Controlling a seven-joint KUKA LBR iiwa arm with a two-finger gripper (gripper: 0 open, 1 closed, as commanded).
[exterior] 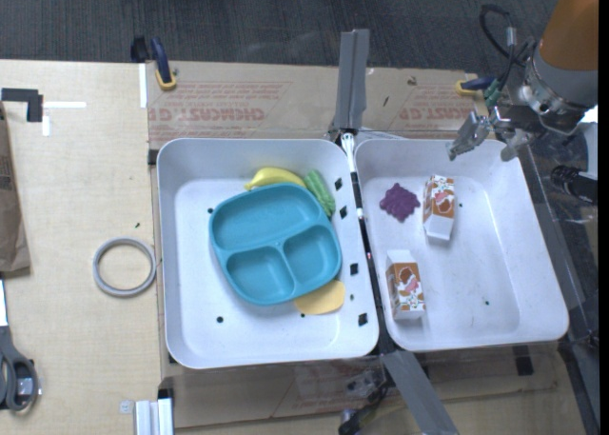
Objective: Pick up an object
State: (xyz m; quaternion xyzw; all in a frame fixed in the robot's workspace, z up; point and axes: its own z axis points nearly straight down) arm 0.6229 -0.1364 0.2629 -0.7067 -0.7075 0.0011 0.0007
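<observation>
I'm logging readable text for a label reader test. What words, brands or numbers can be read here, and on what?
Red print on the cardboard sheet behind the bins: upside down and too blurred to read.
Upper carton: red and white pack, print too small to read.
Lower carton: same, unreadable.

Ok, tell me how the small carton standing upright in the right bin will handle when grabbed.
The small white-and-orange carton stands upright on a narrow base, so a sideways nudge would probably tip it. Its flat faces should suit a pinch. It looks like light cardboard, likely to dent under a hard squeeze.
</observation>
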